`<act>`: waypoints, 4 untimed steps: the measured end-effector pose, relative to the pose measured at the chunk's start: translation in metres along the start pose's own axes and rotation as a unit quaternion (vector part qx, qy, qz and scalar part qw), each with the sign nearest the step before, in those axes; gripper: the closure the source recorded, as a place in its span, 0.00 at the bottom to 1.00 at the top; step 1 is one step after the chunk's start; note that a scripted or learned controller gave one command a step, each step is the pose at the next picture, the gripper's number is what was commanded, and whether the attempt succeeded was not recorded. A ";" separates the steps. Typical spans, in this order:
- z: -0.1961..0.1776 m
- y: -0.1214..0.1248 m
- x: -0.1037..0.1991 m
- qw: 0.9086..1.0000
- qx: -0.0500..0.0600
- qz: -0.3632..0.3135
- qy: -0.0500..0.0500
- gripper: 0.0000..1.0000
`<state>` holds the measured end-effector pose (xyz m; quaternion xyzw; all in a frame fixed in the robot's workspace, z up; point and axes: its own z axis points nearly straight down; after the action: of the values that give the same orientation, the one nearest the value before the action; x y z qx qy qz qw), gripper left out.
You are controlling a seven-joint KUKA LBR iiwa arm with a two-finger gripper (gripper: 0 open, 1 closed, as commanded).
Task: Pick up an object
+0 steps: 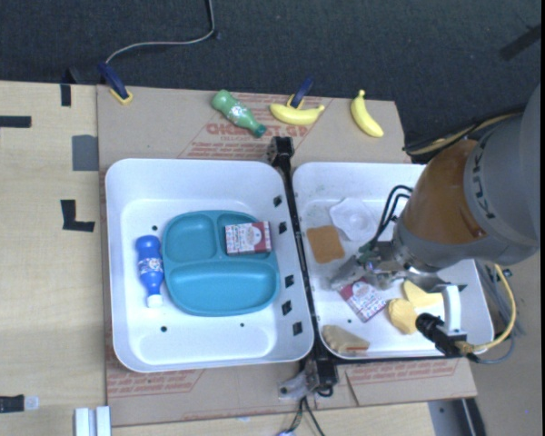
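Jaws (368,263) hover just above red packet (363,300).

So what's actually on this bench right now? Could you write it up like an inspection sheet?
Surface: two white bins, left bin and right bin, on cardboard over a wooden bench.
Job's things, left bin: blue divided plate with a small carton on it; blue bottle beside it.
Job's things, right bin: brown square, clear plastic piece, red-and-white packet, yellow object, tan piece.
Clutter: green bottle and two bananas behind the bins.
Gripper: gripper low in the right bin; finger state unclear.
Cables: grey cable on the dark floor.
Surroundings: black tape marks on the bench.
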<state>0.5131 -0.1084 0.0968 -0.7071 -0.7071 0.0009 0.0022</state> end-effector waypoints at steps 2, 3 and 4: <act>0.004 0.052 0.013 1.000 -0.001 0.000 -0.001 0.00; 0.010 -0.005 -0.005 1.000 -0.004 0.000 -0.002 0.00; 0.010 -0.014 0.000 1.000 -0.007 0.000 -0.003 0.00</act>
<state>0.4994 -0.1085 0.0868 -0.7073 -0.7069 -0.0018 -0.0048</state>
